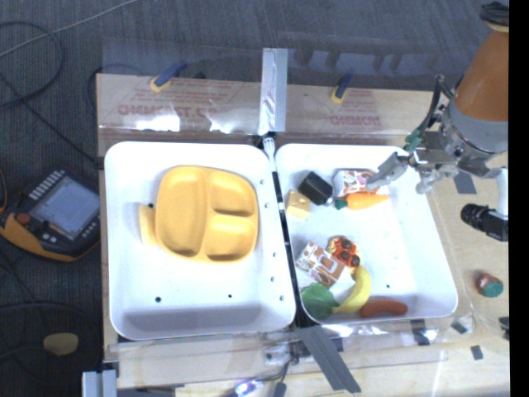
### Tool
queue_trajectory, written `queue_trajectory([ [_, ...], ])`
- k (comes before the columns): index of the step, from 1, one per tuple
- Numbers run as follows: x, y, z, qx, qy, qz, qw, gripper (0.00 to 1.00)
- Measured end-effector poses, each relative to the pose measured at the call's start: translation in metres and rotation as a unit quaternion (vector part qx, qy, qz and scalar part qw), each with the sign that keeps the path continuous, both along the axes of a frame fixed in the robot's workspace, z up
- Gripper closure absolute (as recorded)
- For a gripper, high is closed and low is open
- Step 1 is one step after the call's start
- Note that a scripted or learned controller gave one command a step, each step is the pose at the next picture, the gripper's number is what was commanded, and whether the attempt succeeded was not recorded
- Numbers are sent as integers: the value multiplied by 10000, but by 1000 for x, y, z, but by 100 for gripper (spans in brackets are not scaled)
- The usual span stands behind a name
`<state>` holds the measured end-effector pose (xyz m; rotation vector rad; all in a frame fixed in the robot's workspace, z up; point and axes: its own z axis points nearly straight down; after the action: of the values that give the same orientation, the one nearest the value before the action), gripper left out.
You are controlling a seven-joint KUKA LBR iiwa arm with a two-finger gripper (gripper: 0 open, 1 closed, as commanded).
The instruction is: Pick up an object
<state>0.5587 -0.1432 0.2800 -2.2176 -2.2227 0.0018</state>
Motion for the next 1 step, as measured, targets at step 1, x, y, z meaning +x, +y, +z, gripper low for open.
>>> queue_trajectory([
  [1, 58, 8, -125, -7, 3, -164, 9999, 0],
])
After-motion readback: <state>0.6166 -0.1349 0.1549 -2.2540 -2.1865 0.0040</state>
